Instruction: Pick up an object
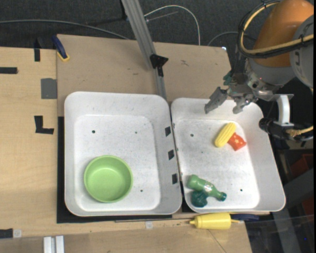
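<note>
Camera view has the gripper [226,103] hanging over the far rim of the right bin [263,141], its two fingers spread apart with nothing between them. Just below the jaws, toward the near side, lie the yellow corn cob [224,134] touching an orange block [237,142]; well beyond those, a green bottle [205,187] lies by the bin's near edge.
</note>
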You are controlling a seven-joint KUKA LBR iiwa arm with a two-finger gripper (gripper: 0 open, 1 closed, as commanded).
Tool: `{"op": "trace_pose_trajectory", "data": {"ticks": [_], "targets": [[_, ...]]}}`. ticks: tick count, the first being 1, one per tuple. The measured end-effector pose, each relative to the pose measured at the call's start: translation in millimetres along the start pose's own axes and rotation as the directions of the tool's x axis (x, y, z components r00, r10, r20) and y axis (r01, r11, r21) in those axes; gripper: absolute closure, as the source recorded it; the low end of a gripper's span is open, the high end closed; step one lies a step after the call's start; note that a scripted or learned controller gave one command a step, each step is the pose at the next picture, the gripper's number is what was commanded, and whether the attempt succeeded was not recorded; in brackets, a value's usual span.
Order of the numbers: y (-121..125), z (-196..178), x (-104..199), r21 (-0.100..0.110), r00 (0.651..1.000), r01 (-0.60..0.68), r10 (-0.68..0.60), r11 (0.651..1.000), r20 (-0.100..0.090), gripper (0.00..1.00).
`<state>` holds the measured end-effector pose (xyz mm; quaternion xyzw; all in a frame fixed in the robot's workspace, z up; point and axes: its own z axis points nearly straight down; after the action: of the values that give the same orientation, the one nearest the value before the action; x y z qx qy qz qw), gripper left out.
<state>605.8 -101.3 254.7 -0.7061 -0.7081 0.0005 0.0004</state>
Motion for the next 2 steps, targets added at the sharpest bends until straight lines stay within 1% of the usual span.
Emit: {"op": "trace_pose_trajectory", "data": {"ticks": [1, 2], "targets": [[0.0, -0.1, -0.1, 0.000, 1.000, 0.000, 0.000, 1.000, 0.000, 0.00], [7.7, 48.4, 0.9, 0.005, 1.000, -0.001, 0.001, 1.000, 0.001, 0.00]]}}
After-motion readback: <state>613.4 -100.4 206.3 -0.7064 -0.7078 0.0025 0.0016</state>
